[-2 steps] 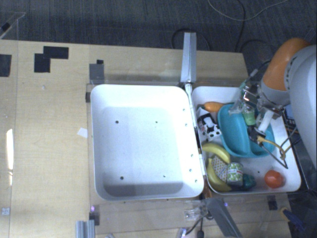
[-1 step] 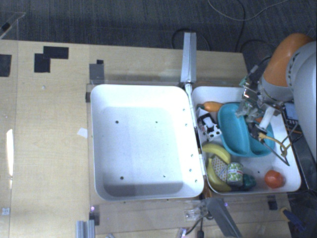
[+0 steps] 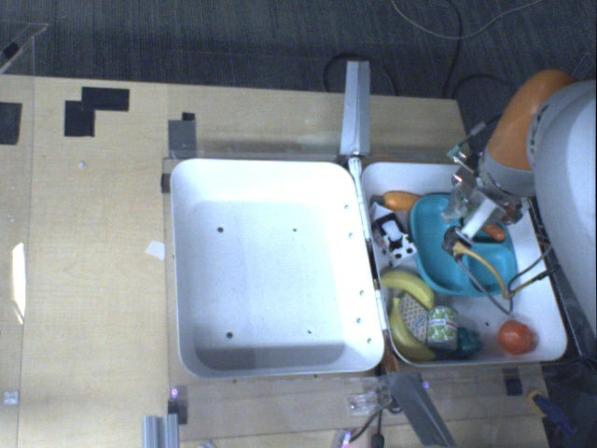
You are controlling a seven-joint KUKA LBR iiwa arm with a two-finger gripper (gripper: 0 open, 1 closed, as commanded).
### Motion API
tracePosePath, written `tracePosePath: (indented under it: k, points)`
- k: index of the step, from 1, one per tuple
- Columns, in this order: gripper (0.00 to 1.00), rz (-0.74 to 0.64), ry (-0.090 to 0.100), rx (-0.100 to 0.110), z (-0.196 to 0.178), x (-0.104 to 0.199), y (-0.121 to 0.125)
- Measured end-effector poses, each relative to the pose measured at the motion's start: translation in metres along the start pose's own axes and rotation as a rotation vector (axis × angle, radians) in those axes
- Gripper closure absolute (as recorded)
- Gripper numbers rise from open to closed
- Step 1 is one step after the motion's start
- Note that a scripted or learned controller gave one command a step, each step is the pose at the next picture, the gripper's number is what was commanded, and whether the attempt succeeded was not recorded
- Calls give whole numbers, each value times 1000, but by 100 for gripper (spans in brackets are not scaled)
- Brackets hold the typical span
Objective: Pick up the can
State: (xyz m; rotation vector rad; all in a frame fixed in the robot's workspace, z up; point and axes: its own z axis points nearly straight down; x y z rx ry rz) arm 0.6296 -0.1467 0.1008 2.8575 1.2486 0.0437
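Note:
The can has a green and white patterned label and sits near the front of the right bin, touching the yellow banana on its left. A dark teal object lies against its right side. My gripper hangs over the teal bowl in the back half of the same bin, well behind the can and apart from it. Nothing shows in its grasp.
An orange carrot-like piece lies at the back of the right bin, with a black and white object by the left wall. A red ball-like fruit sits at the front right. The left bin stands alongside.

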Motion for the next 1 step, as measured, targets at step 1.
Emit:
tracePosePath:
  k: [1]
  points:
    - [0,1,-6,15,8,-2,-5]
